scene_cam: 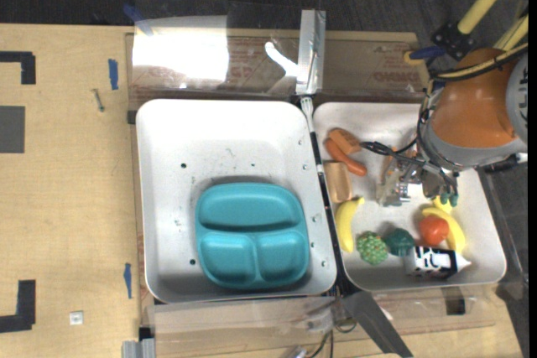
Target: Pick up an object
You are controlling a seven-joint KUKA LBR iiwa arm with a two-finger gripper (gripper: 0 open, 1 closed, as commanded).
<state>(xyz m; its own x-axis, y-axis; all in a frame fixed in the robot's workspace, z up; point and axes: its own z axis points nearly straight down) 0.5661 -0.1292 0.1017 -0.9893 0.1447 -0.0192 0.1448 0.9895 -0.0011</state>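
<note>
A teal three-compartment plastic tray (pixel 252 233) fills the left white bin (pixel 168 130); in the right white bin (pixel 491 264) small plastic toy foods lie scattered, light, stiff and likely slick. The yellow toy banana (pixel 346 222) suits a mid-length pinch. Whether the end effector (pixel 403 184), above the bin's middle, is open cannot be told.

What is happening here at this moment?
A grey arm with an orange band reaches into the right bin from the right. Its gripper hangs low over the middle of that bin, among toy foods: a carrot, a banana, broccoli, a tomato and a black-and-white box. I cannot see that it holds anything. The left bin holds a teal divided tray, which nothing touches.
</note>
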